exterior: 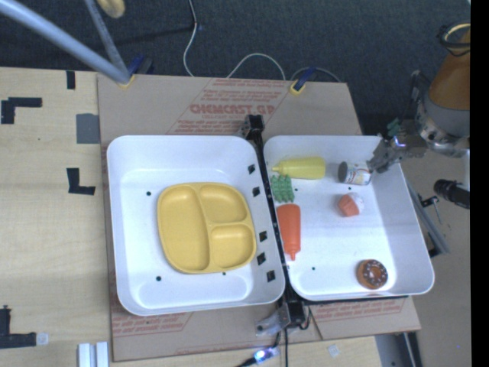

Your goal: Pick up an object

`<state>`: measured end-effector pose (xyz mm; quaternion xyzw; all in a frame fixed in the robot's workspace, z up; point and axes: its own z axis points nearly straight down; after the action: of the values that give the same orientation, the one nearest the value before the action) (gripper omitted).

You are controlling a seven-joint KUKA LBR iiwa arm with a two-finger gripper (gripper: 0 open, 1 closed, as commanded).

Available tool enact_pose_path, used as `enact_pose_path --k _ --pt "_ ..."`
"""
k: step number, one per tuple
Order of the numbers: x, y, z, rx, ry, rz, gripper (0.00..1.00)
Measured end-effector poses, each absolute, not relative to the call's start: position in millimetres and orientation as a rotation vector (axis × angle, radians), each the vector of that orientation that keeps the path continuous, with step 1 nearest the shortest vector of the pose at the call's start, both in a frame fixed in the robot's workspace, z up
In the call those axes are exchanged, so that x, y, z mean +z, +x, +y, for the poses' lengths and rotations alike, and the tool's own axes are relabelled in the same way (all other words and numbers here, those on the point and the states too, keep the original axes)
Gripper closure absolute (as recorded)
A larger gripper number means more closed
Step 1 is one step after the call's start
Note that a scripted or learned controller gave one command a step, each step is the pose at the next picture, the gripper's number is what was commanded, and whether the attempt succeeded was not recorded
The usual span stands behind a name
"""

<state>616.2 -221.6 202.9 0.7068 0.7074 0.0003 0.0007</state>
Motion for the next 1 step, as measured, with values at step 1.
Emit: enact_pose_path --k 1 --pt "255.5 617.0 -221.1 0.002 2.218 2.221 1.00"
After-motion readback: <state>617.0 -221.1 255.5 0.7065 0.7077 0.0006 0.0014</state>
